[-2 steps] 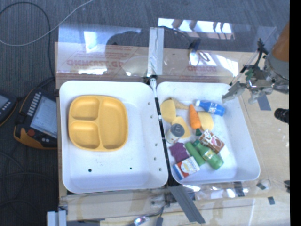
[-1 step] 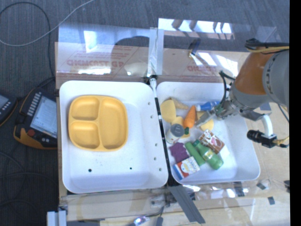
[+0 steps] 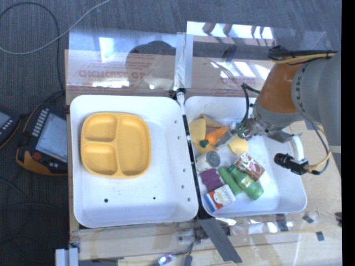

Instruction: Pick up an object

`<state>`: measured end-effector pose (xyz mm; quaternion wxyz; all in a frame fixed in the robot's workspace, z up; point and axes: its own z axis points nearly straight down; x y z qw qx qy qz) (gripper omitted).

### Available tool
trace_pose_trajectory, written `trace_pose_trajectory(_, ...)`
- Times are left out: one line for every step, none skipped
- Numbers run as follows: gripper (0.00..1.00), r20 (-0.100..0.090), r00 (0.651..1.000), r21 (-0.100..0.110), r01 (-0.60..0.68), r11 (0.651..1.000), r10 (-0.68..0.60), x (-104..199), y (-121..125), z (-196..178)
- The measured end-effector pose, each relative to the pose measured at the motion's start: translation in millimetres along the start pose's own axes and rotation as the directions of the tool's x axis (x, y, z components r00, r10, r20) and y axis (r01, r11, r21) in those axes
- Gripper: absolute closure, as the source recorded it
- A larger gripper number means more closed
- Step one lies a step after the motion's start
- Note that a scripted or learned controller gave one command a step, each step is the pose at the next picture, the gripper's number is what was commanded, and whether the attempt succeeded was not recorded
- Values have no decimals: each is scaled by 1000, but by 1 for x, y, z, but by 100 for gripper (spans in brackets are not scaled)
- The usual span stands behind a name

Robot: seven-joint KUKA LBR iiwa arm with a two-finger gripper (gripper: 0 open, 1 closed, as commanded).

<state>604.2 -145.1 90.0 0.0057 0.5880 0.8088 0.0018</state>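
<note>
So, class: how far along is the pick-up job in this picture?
Done: the arm has reached into the right bin, its hand low among the items by the carrot. In hand: nothing visibly lifted. Left: grasping and raising an item. The yellow tray sits in the left bin.

Dark grey carpet (image 3: pixel 111 10) with a thin light cable (image 3: pixel 33 35) lying across it surrounds the table (image 3: pixel 327 204), bright light glares off clear panels (image 3: pixel 233 37) behind, and a handheld control pendant (image 3: pixel 44 140) rests at the left.
</note>
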Motion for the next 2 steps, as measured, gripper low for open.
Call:
trace_pose_trajectory(100,-4,1000,-4,0,1000,0,1,2,-11)
trace_pose_trajectory(100,-5,989,11,-151,988,151,86,28,-130)
